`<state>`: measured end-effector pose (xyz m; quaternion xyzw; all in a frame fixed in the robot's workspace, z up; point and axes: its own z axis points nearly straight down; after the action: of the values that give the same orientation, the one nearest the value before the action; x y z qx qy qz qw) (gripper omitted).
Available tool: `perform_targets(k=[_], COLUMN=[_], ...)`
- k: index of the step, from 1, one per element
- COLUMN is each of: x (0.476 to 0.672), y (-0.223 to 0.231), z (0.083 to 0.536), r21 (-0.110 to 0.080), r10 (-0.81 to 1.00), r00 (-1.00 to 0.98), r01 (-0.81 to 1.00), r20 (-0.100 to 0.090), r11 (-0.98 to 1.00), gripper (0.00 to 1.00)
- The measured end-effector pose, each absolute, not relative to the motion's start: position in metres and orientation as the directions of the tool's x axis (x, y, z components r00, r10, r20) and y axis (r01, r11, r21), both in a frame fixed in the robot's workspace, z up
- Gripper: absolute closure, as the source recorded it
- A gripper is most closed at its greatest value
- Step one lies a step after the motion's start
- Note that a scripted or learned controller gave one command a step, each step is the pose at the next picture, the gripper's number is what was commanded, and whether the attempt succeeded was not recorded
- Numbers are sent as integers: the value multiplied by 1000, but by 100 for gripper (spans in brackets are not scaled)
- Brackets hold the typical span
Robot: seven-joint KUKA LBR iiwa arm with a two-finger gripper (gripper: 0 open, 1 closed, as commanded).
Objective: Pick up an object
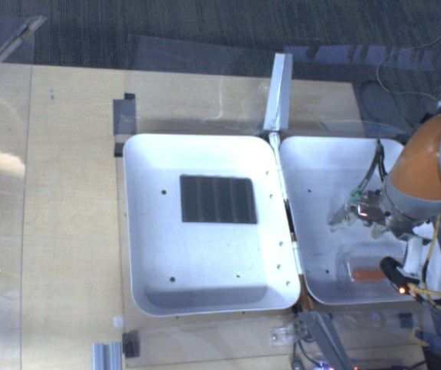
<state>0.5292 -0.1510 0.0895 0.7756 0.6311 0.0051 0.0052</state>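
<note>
In the right bin [313,206], near its front wall, lies a clear, flattish object with an orange-red stripe [368,273] along it; it looks like a transparent packet or case, though its exact kind cannot be made out. It rests flat on the bin floor, close to the front right corner. Just beside its right end sits a dark, rounded part of the arm's tooling with a small red light on it.

Above that object in the view, toward the middle of the same bin, the jaws [349,213] reach in from the right. A pale, glinting piece sits at their tip, low over the bin floor; whether this is a held thing or part of the tool cannot be told, and whether the jaws are apart or together cannot be told either. The clear object lies apart from them, nearer the front wall.

Behind the jaws the arm's orange band [425,164] bulges large at the right edge, with grey housing below it and thin cables looping around.

The left bin [147,206] adjoins the right one along a shared rim. On its floor lies a dark ribbed rectangular pad [217,200], set flat slightly behind the middle.

Both bins sit on a pale wooden desk [66,206].
</note>
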Motion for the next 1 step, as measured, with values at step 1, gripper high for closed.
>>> perform_targets(k=[1], x=[493], y=[-158], z=[90], r21=[19], r10=[998], r00=[57], r01=[998], r20=[-2], r11=[-57], gripper=[0])
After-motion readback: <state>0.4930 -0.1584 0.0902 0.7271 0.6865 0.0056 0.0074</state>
